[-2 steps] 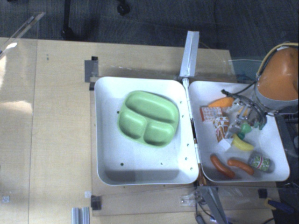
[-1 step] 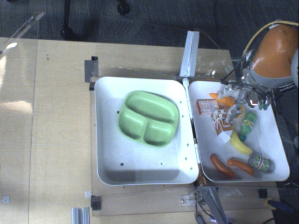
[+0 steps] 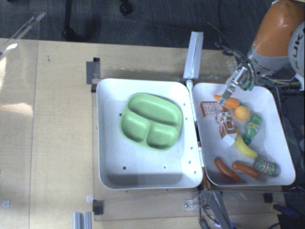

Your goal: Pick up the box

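A small brown box (image 3: 209,109) lies flat in the right bin (image 3: 279,128), near its upper left corner. A red-and-white carton (image 3: 228,125) lies just below and to the right of it. My gripper (image 3: 229,92) reaches down from the upper right, its tip over the bin's upper part, just above a carrot (image 3: 230,102) and a little up and right of the brown box. Nothing shows in its grasp.
Around the box lie an orange (image 3: 241,112), a green bottle (image 3: 252,127), a banana (image 3: 245,147), two sausages (image 3: 226,169), and a can (image 3: 265,166). The left bin (image 3: 109,171) holds a green divided plate (image 3: 151,121). A metal post (image 3: 193,56) rises between the bins.
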Controlling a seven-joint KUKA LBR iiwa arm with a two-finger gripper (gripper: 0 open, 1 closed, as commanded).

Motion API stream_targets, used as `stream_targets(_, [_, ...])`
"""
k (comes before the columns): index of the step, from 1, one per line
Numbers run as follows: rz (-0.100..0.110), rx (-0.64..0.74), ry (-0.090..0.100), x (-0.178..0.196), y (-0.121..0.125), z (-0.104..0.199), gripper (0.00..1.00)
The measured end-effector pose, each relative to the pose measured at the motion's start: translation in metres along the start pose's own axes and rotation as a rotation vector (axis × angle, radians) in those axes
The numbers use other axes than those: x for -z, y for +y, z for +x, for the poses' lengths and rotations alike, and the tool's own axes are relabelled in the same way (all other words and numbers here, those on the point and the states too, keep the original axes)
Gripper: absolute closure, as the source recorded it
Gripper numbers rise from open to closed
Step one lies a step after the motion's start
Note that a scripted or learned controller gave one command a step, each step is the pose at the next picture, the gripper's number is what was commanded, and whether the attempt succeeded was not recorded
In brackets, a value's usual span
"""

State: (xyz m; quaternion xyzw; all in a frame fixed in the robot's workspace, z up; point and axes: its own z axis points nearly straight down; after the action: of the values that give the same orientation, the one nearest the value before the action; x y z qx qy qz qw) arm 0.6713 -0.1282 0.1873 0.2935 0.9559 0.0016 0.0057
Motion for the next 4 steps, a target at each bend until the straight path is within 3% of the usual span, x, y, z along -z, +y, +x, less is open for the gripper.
stream_targets(1, [0.002, -0.275, 0.001, 0.055, -0.001, 0.037, 0.0])
stream_targets(2, [0.004, -0.544, 0.005, -0.001, 0.032, 0.076, 0.0])
stream_targets(3, [0.0, 0.126, 0.001, 0.001, 0.031, 0.048, 0.0])
stream_targets(4, [0.003, -0.184, 0.005, -0.001, 0.061, 0.08, 0.0])
